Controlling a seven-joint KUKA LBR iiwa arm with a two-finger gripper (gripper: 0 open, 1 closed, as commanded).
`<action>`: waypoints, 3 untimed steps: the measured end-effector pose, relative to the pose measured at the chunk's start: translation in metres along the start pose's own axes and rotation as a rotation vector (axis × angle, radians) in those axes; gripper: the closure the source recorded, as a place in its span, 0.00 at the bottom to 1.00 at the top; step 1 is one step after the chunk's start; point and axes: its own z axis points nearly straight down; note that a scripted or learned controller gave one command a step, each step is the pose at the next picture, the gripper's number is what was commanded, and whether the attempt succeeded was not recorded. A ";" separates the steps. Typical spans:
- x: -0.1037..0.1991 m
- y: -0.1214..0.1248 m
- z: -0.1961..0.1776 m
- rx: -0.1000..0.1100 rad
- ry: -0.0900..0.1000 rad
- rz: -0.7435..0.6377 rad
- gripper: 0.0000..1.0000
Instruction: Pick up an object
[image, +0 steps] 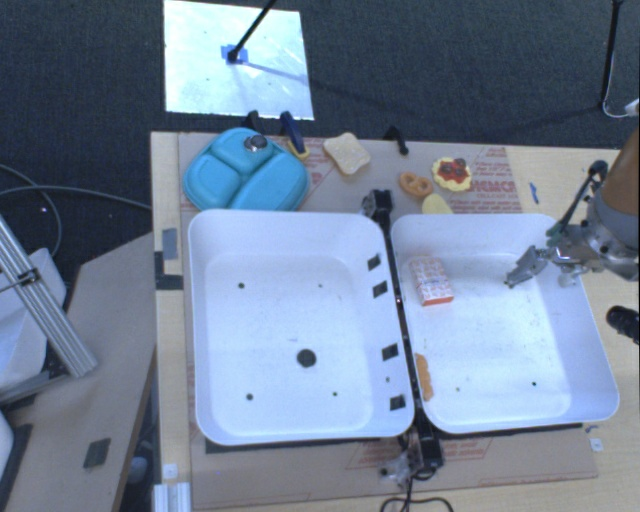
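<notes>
A small pink and white box lies in the right bin, near its left wall. An orange stick-like piece rests against that same wall, closer to the front. In the left bin lies a small dark round object. My gripper hangs over the right bin's far right part, well to the right of the box. Its fingers are spread open and nothing sits between them.
Behind the bins on the bench are a blue sectioned plate, a toast slice, a pretzel, a small tart and a yellow piece. A black divider runs between the bins.
</notes>
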 end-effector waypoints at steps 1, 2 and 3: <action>0.158 0.037 -0.001 -0.009 0.008 -0.023 0.00; 0.117 0.086 0.040 -0.007 0.001 -0.007 0.00; 0.081 0.086 -0.017 -0.011 -0.001 -0.003 0.00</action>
